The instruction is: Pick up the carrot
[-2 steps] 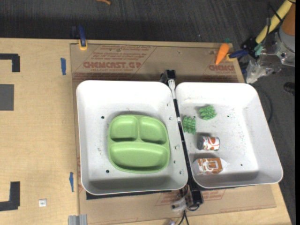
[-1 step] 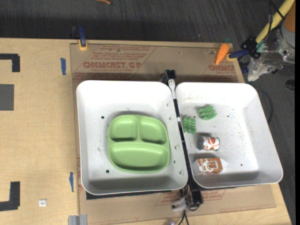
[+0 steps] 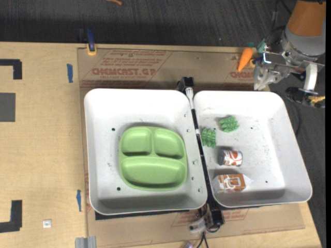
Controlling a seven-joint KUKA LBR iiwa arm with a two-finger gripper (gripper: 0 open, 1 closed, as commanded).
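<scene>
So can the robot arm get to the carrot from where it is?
Probably yes. The carrot is up beside the gripper, above the cardboard behind the right bin, and nothing lies between them. Whether the carrot sits between the jaws is too small to tell.

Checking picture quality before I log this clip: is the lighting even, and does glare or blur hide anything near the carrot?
Camera view: lighting soft and even, with only faint shadows along the rims of the white bins; no strong glare. The carrot reads sharp and bright orange above the right bin. The gripper beside it is cluttered and slightly soft, so its jaws are hard to read.
</scene>
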